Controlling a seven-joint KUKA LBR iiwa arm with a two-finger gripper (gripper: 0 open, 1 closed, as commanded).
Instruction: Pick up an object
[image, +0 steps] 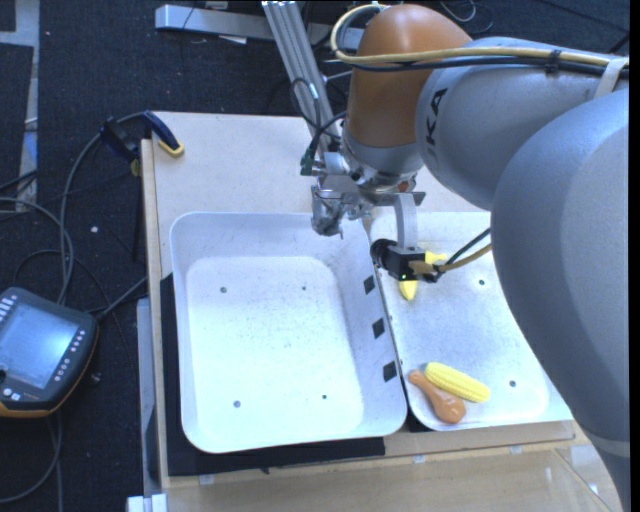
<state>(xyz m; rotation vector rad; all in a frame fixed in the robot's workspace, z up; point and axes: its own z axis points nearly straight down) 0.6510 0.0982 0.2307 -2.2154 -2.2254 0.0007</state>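
The gripper (328, 222) hovers above the far edge of the left bin (200, 400); I cannot tell its finger state. The corn cob (458, 381) lies in the right bin (520, 340), near side.

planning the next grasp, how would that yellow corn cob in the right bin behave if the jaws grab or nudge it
The corn cob looks rounded and elongated, so a nudge would probably roll it. It leans on the orange piece, which may shift with it. Its bumpy surface might help grip, though it seems a light toy.

Floor: dark carpet (70, 60) | table (230, 160): pale top | frame left: black cables (60, 215), handheld pendant (40, 350) on floor | upper left: clamp (150, 130) at table edge
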